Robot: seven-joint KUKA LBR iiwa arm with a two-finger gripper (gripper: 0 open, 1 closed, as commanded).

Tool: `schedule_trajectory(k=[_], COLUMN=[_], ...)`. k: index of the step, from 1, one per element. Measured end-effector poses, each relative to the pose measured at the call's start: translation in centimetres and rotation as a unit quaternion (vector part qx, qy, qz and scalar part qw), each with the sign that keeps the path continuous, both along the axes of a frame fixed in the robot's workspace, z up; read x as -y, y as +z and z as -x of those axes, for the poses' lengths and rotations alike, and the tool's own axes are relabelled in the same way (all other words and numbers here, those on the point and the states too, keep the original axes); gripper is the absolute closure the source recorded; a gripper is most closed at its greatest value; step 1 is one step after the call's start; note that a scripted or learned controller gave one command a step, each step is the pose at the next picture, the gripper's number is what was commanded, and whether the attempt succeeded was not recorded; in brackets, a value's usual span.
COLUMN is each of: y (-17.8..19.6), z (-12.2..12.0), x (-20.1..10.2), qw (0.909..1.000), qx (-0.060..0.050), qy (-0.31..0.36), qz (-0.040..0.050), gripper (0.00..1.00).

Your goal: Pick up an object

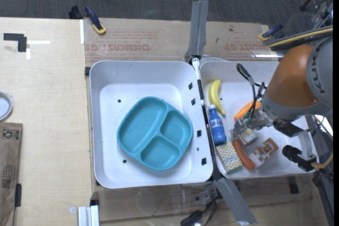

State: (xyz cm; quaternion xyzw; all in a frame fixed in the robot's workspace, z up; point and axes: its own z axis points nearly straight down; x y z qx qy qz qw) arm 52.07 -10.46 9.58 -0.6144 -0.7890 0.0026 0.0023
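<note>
We list one pale wood bench (pixel 47 114) carrying two white bins side by side, left bin (pixel 98 129) and right bin (pixel 275 169), plus a tape roll (pixel 4 107) at its left edge.

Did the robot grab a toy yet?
Not yet, as far as I can see. The gripper is down in the right bin, among the small items beside the orange piece. The banana and blue bottle lie untouched. Grabbing and lifting something is left.
</note>
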Motion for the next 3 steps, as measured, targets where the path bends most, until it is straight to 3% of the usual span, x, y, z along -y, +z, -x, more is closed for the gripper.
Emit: schedule_trajectory(k=[1, 2, 3], y=[-0.6, 12.0, 9.2], z=[-0.7, -4.0, -6.0], x=[1.1, -5.3, -4.6], qw=[1.0000, 0.9995, 0.9996], qx=[0.002, 0.001, 0.000], qy=[0.009, -0.032, 0.028], qz=[-0.0008, 0.0002, 0.0000], gripper=[1.00, 1.00, 1.00])
